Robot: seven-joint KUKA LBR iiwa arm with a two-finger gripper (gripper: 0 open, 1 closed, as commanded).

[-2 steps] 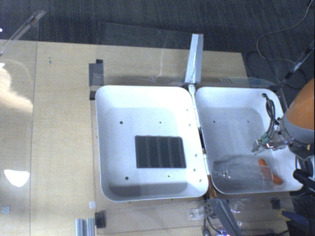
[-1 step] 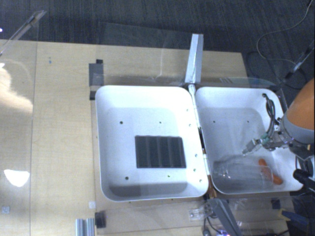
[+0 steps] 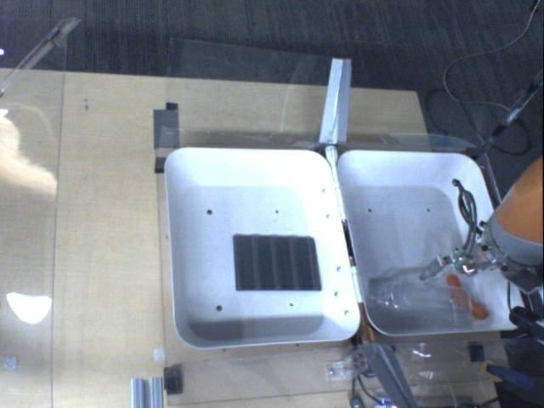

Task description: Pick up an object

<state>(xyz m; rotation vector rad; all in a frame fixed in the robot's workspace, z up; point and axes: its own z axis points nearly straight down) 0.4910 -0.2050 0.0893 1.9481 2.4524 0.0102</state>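
Observation:
My gripper (image 3: 452,266) reaches in from the right and sits low over the front right part of the right bin (image 3: 399,177). A clear plastic object (image 3: 406,296) lies on the bin floor just left of and below the gripper. A small orange-red object (image 3: 460,297) lies right under the gripper, and another orange piece (image 3: 480,311) lies near the bin's front right corner. A dark ribbed rectangular pad (image 3: 276,262) lies flat in the middle of the left bin (image 3: 204,185). I cannot see anything held in the gripper.
The arm's orange band (image 3: 523,215) hangs over the right bin's right wall. A metal post (image 3: 336,100) stands behind the seam between the bins. Cables (image 3: 463,198) trail along the right bin's far right side. Clutter lies at the bench's front edge (image 3: 382,372).

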